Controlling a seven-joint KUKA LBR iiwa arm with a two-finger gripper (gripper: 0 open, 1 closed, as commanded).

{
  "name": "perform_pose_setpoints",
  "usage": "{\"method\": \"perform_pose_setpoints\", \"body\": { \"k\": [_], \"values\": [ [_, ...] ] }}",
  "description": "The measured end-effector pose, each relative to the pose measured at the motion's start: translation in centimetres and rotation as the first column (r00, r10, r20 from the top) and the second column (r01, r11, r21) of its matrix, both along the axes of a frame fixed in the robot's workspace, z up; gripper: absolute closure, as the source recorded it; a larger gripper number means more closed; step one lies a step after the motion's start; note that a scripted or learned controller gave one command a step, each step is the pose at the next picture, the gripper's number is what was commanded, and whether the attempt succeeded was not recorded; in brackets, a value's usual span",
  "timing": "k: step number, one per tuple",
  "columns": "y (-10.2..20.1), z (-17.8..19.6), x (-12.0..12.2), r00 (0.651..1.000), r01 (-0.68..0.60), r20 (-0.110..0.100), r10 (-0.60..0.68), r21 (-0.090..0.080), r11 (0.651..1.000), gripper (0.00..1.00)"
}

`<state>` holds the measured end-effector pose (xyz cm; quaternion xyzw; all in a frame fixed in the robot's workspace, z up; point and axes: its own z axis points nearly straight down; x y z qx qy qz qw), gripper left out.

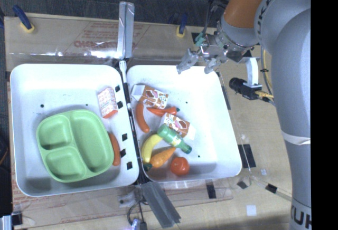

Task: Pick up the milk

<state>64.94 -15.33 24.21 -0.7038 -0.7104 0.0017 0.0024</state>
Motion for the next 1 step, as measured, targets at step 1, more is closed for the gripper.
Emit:
{"method": "perform_pose_setpoints", "body": {
  "k": [1],
  "values": [
    [2.13, -1.16, 0.73, 0.976, 0.219, -0.002, -0.219, -0.001, 0.976, 0.0]
  ]
}}
